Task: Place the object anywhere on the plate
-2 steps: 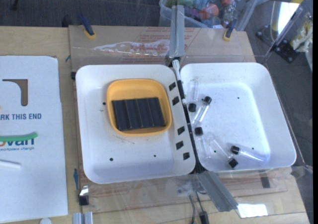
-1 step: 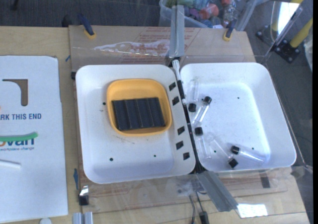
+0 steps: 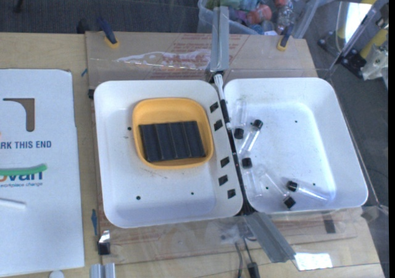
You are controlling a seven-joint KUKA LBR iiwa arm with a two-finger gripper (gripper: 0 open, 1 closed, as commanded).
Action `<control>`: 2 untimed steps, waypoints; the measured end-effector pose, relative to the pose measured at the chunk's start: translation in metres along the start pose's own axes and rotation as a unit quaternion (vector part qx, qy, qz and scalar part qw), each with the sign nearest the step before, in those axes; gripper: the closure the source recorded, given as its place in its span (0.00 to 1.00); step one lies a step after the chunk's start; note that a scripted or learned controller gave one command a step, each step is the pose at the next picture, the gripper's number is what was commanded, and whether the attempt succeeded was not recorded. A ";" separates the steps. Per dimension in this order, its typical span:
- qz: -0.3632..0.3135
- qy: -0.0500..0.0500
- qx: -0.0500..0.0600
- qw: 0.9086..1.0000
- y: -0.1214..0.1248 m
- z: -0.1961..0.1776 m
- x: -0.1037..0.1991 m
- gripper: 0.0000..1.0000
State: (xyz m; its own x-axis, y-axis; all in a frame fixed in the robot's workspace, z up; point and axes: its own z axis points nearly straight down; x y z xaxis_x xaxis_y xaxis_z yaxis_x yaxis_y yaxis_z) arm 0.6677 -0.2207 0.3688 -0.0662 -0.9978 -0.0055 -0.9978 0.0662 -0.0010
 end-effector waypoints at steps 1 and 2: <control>-0.133 0.000 -0.001 0.991 0.000 0.016 0.000 1.00; -0.251 0.001 0.002 0.968 0.000 -0.021 -0.010 1.00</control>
State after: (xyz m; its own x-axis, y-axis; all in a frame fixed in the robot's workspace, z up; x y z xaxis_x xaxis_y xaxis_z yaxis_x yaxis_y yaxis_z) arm 0.6680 -0.2103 0.3894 0.4275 -0.9040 -0.0018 -0.9040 -0.4275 -0.0069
